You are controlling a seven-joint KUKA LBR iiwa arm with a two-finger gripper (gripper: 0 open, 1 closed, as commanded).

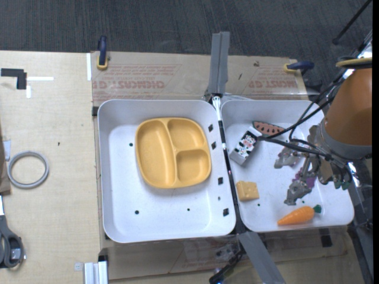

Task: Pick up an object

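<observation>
My gripper (pixel 292 175) hangs over the right bin (pixel 269 220), reaching in from the right under the grey and orange arm (pixel 353 108). Its two grey fingers (pixel 298 191) stand apart, open, with bare white bin floor between them. An orange carrot (pixel 296 215) lies just below the gripper near the bin's front wall. Left of the gripper, by the front, sits a yellow cheese-like block (pixel 247 190). A black-and-white spotted carton (pixel 244 146) lies near the divider. At the back of the bin rests a reddish slice (pixel 269 128).
The left bin (pixel 112 176) holds a yellow divided plate (pixel 173 152). A grey tape ring (pixel 26 169) and scissors (pixel 10 247) lie on the wooden bench at far left. Black cables (pixel 296 129) cross above the right bin.
</observation>
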